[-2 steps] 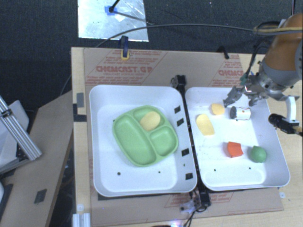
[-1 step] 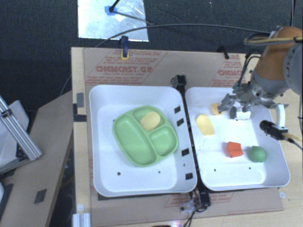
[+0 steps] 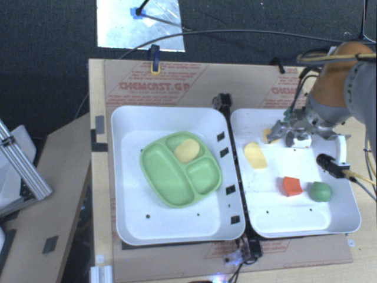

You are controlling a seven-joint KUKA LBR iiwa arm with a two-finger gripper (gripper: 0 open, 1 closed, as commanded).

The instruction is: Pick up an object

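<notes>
Your two-finger gripper [image 3: 281, 133], its opening impossible to tell, hangs low at the right-hand white bin's [image 3: 294, 227] far edge, just beyond the pale yellow soft block [image 3: 255, 155], so closing here likely catches nothing.

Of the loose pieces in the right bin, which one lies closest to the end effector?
The pale yellow piece, just left of and below the end effector; the orange block and green ball sit nearer the front.
</notes>
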